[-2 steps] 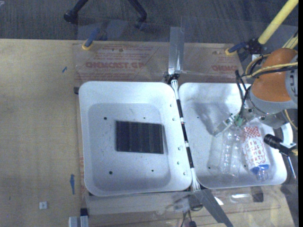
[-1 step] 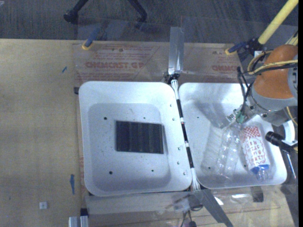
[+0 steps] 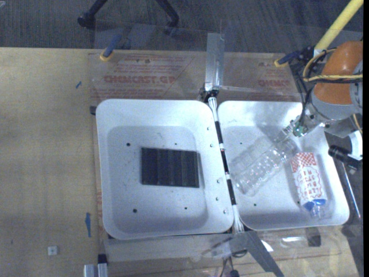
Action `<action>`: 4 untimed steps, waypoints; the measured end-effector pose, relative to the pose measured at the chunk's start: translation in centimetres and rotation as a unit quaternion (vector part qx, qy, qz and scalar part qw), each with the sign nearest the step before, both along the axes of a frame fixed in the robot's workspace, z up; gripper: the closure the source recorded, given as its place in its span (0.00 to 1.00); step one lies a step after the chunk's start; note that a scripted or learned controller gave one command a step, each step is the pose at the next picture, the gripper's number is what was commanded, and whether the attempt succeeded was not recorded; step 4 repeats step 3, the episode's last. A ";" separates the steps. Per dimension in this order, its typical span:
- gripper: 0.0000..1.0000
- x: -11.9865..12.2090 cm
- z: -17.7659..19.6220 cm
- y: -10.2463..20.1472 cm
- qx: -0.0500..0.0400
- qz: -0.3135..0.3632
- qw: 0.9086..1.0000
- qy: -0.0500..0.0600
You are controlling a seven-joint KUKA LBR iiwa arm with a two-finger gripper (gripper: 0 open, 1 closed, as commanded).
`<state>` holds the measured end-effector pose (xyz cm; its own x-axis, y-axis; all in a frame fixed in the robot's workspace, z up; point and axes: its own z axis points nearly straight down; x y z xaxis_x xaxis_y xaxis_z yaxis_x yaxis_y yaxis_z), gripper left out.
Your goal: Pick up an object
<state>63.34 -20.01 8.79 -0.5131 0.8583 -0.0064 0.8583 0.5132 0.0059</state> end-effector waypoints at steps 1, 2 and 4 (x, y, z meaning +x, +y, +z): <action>0.00 0.0 -0.1 0.0 0.000 0.000 1.000 0.001; 0.00 -5.2 0.0 0.4 0.002 -0.064 0.998 0.000; 1.00 -5.0 1.2 0.4 0.002 -0.064 0.998 -0.004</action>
